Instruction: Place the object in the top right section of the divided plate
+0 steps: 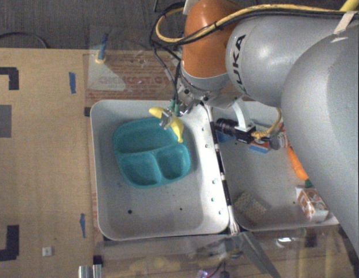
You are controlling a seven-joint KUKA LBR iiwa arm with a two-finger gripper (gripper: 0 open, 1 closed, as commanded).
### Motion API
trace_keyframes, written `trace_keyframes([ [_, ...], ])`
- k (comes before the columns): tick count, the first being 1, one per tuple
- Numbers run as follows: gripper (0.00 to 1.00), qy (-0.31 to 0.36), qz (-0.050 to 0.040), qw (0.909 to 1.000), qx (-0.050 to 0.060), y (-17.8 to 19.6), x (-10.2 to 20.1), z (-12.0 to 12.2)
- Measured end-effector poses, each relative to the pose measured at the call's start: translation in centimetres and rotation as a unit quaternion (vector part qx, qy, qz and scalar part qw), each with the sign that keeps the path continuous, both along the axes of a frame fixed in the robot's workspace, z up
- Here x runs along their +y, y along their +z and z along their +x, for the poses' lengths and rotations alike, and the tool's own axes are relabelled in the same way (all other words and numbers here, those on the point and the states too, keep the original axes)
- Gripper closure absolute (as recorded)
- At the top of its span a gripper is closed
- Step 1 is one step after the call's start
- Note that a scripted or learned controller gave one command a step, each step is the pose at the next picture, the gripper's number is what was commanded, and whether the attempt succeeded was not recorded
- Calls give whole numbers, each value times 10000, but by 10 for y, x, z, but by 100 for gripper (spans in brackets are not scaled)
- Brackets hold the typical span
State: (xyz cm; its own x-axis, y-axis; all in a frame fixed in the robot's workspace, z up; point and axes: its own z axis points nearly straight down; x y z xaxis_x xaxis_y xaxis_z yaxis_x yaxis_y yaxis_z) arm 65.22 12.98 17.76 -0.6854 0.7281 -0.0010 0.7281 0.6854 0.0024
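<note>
While the gripper (168,118) hangs over the teal divided plate (150,152) in the left bin (110,213), its 2 fingers pinch a yellow banana (175,126) above the plate's upper-right edge.

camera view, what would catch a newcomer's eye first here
The big grey KUKA arm with its orange band fills the upper right, reaching down to the left bin. There its gripper holds a yellow banana-shaped object over the upper right edge of a teal divided plate.
</note>
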Motion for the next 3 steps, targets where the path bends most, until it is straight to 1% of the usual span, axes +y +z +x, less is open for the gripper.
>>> trace_keyframes([
  [1, 100, -240, 0, 9997, 7, -28, 63, -8],
  [2, 0, -240, 0, 9997, 4, -27, 63, -8],
  [3, 0, -1576, -2, 9875, 18, -36, 53, -32],
])
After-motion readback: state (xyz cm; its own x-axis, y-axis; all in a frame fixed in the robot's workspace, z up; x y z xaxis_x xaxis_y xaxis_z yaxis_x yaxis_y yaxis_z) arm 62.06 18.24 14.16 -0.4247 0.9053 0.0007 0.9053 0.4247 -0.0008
